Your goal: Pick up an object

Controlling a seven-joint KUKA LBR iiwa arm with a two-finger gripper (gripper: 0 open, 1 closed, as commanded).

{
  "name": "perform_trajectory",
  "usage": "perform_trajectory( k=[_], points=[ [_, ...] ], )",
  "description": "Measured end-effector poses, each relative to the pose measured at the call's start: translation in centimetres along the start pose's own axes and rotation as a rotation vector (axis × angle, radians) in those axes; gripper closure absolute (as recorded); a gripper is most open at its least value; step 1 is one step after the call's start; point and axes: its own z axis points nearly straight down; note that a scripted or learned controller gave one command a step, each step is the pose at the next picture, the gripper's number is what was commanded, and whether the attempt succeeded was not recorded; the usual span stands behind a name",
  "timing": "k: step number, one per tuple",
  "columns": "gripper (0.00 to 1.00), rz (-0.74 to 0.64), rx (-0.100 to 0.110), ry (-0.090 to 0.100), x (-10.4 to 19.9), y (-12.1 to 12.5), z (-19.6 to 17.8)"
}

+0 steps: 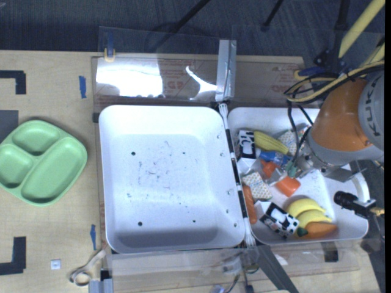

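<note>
The right bin point(354, 227) holds a heap of small things. A yellow corn cob point(270, 142) lies at the back beside a black-and-white box point(246, 144). A blue piece point(269, 158), a patterned packet point(257, 185) and an orange piece point(288, 185) lie in the middle. At the front are a banana point(308, 207), an orange carrot-like piece point(319, 228) and a black-and-white toy point(278, 219). My gripper point(292, 169) reaches down into the middle of this heap, just above the orange piece. The wrist and cables hide its tips.
The left bin point(165, 170) is next to the right one, with a shared wall between them. A green divided plate point(40, 162) rests on the bench at far left. A clear panel point(159, 72) stands behind the bins. Cables hang by the arm's orange band point(342, 124).
</note>
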Motion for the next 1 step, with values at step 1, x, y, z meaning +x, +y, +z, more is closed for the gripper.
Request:
perform_trajectory(
  k=[1],
  points=[
    [1.00,0.083,0.015,0.011,2.26,8.28,-9.75]
  ],
)
